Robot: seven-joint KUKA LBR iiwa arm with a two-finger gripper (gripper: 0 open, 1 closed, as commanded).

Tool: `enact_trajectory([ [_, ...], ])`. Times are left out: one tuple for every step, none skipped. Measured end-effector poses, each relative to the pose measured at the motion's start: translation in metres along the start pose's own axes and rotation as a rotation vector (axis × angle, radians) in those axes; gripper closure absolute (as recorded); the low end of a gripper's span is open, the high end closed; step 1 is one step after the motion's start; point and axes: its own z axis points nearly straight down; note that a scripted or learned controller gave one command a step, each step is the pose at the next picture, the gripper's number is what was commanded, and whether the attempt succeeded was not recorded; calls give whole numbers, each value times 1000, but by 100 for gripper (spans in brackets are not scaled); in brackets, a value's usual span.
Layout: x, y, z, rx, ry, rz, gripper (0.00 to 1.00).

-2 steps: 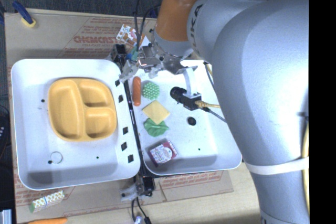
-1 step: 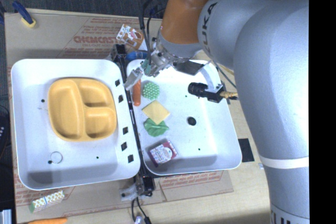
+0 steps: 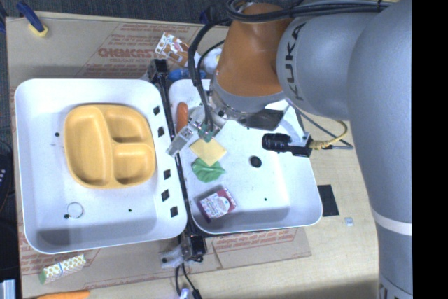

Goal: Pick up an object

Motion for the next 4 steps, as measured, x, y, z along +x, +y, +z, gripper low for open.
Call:
enact_trajectory([
  [51,-39,0,0,0,-357,0],
  [48,-39,0,-1,-2,-472,0],
  [2,-43,0,-1,-4,-1113,0],
  [-27,-109,83,-1,-1,-952,0],
])
